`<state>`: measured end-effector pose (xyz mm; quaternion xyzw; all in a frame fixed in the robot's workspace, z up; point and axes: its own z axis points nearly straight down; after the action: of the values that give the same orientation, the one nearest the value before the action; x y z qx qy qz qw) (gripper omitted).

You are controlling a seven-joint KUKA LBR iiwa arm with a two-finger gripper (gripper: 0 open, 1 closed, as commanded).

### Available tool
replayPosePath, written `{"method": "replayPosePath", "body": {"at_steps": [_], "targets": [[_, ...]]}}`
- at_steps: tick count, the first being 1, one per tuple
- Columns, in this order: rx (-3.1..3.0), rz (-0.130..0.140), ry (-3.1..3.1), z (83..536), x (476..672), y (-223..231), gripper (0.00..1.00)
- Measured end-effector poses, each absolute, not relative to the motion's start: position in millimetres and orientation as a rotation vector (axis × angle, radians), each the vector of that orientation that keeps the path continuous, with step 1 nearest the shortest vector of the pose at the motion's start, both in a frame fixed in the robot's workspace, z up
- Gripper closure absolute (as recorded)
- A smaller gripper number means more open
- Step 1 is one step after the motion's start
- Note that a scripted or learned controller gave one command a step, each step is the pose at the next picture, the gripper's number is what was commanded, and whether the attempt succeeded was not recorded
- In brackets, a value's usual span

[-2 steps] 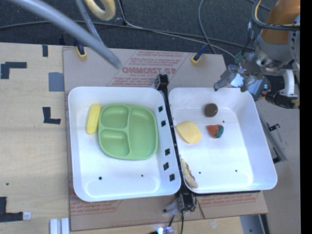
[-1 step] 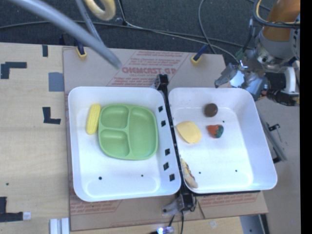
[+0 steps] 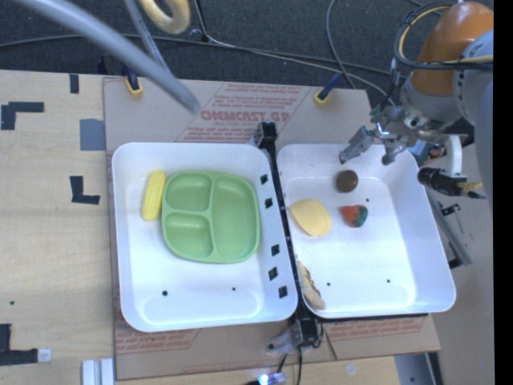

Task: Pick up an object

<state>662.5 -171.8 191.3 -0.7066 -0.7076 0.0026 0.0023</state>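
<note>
In the right bin (image 3: 401, 287) lie a small brown ball (image 3: 346, 181), a red strawberry-like piece with a green tip (image 3: 354, 215), a pale yellow rounded piece (image 3: 310, 216) and a tan and white piece (image 3: 311, 290) at the bin's near left edge. My gripper (image 3: 374, 148) hangs above the bin's far right corner, up and to the right of the brown ball, with its fingers (image 3: 353, 147) spread open and nothing between them. The left bin (image 3: 136, 279) holds a green divided plate (image 3: 212, 216) and a yellow corn cob (image 3: 152, 195).
A black divider (image 3: 272, 215) with clips runs between the two bins. Cables (image 3: 345, 46) arc over the dark floor behind the bench. A grey tube (image 3: 120, 34) crosses the top left. Orange clamps (image 3: 132, 87) hold the cardboard base.
</note>
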Motion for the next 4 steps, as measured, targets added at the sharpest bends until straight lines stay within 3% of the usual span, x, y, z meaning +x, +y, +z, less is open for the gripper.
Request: {"method": "replayPosePath", "body": {"at_steps": [2,3,4], "targets": [[-2.219,0.003,-2.226,83,662.9,-167,0.0],[-2.22,0.002,-2.23,96,664.1,-167,1.0],[-2.222,-0.003,-2.225,151,663.6,-177,1.0]]}}
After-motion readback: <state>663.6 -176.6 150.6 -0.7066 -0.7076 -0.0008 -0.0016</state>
